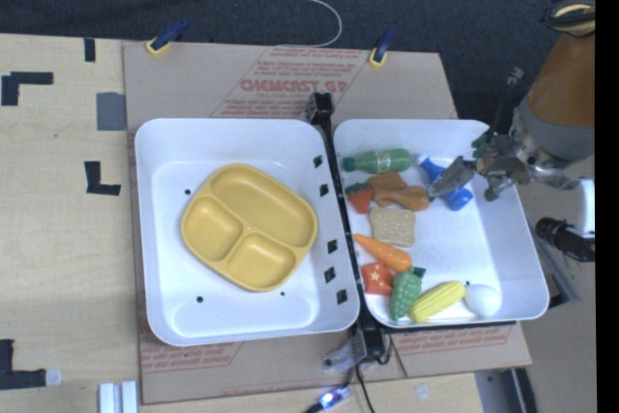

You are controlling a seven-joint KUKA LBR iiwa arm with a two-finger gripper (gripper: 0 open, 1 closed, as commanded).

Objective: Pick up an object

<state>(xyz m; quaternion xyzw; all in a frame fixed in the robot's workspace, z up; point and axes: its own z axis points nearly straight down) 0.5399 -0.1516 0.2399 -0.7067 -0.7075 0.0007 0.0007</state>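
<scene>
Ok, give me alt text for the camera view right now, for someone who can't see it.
The gripper hovers over the right bin by a blue object, near a green bottle, carrot and corn. The left bin holds a yellow divided tray.

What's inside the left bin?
A yellow tray with three compartments lies in the left bin. Bare white floor shows around it; the floor beneath the tray is covered.
</scene>
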